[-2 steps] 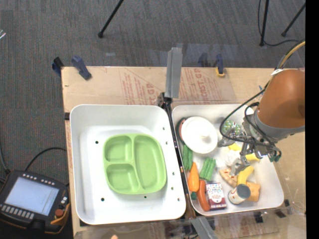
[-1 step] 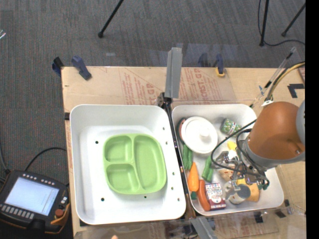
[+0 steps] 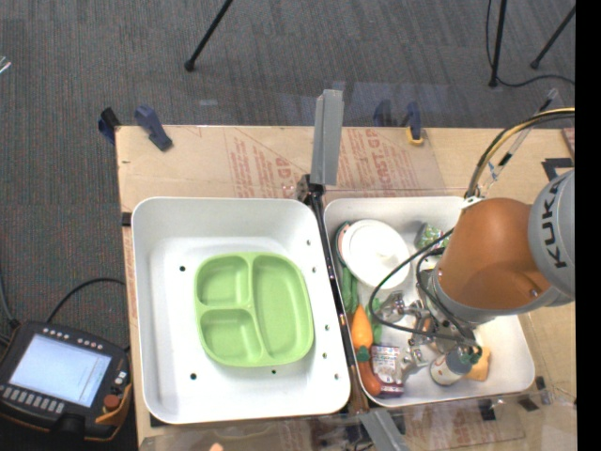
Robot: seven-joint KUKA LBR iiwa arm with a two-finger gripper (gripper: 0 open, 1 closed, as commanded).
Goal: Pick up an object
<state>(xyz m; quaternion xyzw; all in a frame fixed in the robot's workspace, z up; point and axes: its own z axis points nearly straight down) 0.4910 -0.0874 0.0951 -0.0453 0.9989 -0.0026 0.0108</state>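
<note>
The arm's glossy orange band (image 3: 488,252) hangs over the right bin (image 3: 512,350), a shallow white plastic tray with rounded corners. Below the band, the gripper (image 3: 449,346) sits low among the clutter near the bin's front edge, wrapped in loops of black cable. Whether it is clenched or released, I cannot tell; wrist and wiring hide it.

Just beside the gripper lie the objects to pick from: a small round grey-white piece (image 3: 448,369) and a yellow-orange chunk (image 3: 479,365) touching it on the right. Left of those sits a crinkly packet (image 3: 388,363) with a dark red end. Along the bin's left wall lies a smooth orange carrot shape (image 3: 362,332), with a green piece (image 3: 348,287) above it. A round white bowl (image 3: 374,250) sits in the back corner.

The left bin (image 3: 164,252) holds a matte lime-green divided plate (image 3: 254,308) with three rounded compartments. Both bins rest on a cardboard-topped table (image 3: 216,163).
</note>
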